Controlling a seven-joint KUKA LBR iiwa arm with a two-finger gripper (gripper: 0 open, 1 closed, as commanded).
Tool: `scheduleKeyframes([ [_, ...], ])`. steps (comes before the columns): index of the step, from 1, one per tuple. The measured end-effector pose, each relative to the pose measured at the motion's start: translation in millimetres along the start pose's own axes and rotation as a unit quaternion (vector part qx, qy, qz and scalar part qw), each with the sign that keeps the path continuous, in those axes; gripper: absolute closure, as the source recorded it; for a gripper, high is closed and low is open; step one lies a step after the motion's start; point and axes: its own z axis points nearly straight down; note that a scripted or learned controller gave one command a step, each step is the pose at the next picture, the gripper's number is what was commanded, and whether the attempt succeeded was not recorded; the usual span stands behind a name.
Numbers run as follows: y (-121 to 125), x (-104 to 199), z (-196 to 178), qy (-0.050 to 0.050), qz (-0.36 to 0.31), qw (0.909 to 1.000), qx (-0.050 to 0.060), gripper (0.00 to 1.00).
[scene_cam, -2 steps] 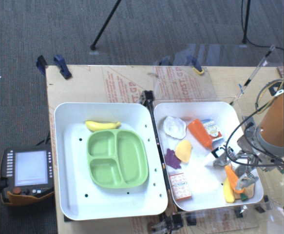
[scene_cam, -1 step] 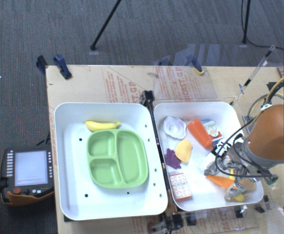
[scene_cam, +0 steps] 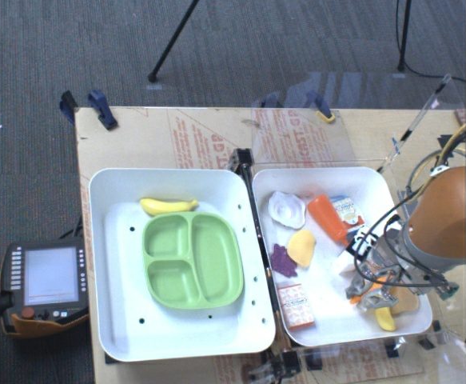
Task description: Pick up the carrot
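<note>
The carrot (scene_cam: pixel 327 218) is a stubby orange piece lying at a slant in the upper middle of the right bin (scene_cam: pixel 328 174), next to a small printed carton (scene_cam: pixel 347 208). My gripper (scene_cam: pixel 371 289) is low in that bin's lower right corner, below and to the right of the carrot and apart from it. Cables and the wrist cover much of the gripper. The arm's orange band (scene_cam: pixel 450 213) rises above it at the right edge.
Also in the right bin are a white shell-like piece (scene_cam: pixel 286 209), a yellow chip (scene_cam: pixel 301 248), a purple piece (scene_cam: pixel 281 260), a red and white box (scene_cam: pixel 296 306) and a yellow piece (scene_cam: pixel 386 319) by the gripper. The left bin (scene_cam: pixel 109 294) holds a green divided plate (scene_cam: pixel 236 282) and a banana (scene_cam: pixel 169 206).
</note>
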Motion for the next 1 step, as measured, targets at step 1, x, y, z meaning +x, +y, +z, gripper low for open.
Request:
scheduleKeyframes([
  [1, 41.8, -52.0, -90.5, -0.001, -0.034, 0.9994, 0.004, 1.0],
])
